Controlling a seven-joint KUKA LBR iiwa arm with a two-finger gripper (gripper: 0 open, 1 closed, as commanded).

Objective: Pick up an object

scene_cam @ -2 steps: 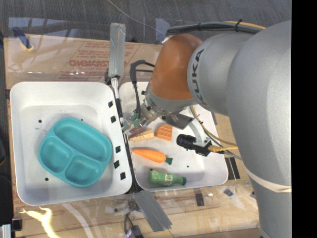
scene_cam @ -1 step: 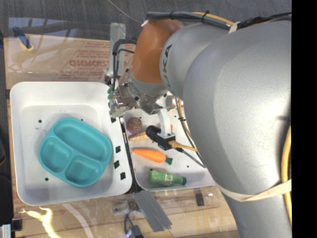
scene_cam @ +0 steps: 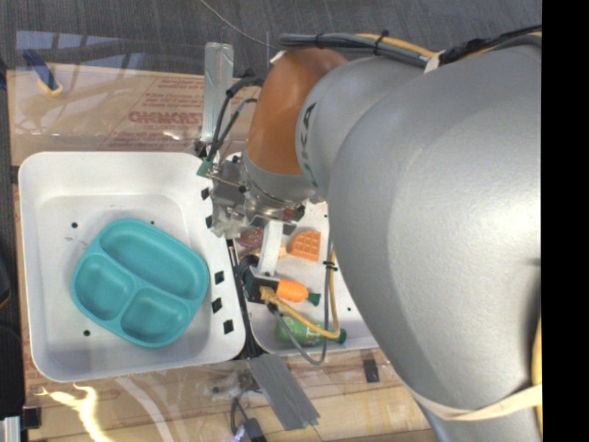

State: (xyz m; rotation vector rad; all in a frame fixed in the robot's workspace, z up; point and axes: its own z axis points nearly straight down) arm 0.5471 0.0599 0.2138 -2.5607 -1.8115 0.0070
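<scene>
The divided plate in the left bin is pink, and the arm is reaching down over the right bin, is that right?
Not quite: the divided plate in the left bin is teal, not pink, as the camera view shows. The arm is indeed reaching down over the right bin.

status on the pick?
Gripper low over right bin, fingers unclear. Carrot, waffle loose there. Arm blocks the rest.

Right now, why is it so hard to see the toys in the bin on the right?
In the camera view, the big grey arm sits close to the lens, looks a little soft, and covers most of the right bin. The teal plate in the left bin is evenly lit with faint shadows.
</scene>
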